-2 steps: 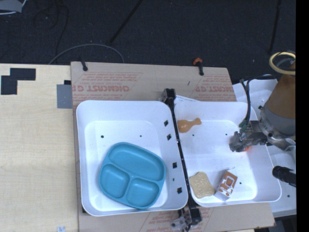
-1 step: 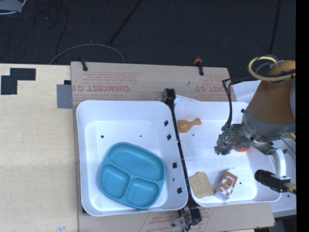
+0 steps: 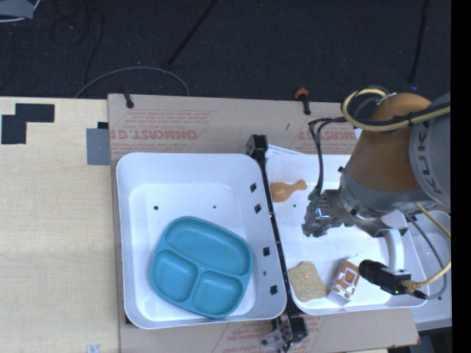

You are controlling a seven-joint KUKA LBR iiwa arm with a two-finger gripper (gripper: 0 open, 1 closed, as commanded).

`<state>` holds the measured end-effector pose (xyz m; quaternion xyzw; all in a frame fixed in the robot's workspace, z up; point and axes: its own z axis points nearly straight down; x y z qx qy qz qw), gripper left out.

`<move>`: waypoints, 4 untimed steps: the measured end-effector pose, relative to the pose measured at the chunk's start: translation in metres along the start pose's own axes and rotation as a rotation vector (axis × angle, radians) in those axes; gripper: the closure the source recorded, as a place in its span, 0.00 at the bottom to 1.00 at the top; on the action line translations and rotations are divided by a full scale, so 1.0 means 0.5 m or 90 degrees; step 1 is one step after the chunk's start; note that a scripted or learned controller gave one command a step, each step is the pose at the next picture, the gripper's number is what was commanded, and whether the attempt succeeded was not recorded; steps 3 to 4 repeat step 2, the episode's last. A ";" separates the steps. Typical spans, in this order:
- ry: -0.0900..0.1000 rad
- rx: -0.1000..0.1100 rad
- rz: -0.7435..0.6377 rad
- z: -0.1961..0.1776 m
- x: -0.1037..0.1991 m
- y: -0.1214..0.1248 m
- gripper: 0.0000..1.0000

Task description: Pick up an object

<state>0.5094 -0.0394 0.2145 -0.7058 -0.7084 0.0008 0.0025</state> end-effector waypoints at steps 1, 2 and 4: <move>0.000 0.001 0.001 -0.010 0.094 -0.024 1.00; -0.001 -0.001 -0.001 -0.030 0.199 -0.037 1.00; -0.001 -0.001 -0.001 -0.030 0.199 -0.037 1.00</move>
